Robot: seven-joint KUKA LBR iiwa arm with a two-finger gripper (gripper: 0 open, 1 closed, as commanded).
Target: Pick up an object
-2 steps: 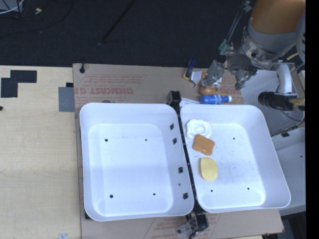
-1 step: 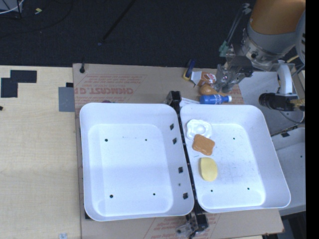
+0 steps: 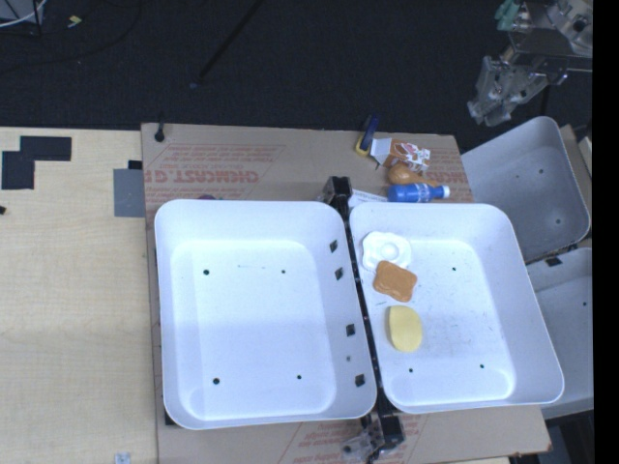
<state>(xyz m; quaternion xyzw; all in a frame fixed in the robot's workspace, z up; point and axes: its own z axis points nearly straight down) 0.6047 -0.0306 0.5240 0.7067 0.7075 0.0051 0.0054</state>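
both bins (image 3: 445,394) looked like smooth white plastic with a faint sheen, sitting on matt brown cardboard (image 3: 242,162) printed in red, beside a pale wood-look bench top (image 3: 68,288), while the gripper (image 3: 503,85) showed dull grey metal.

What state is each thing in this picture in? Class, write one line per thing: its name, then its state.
gripper: raised beyond the bins at upper right, carrying nothing.
fried egg toy: lying flat in the right bin.
brown toast piece: lying flat, overlapping the egg.
yellow oval piece: lying flat.
blue bottle: on its side, outside the bins.
left bin: level on the bench.
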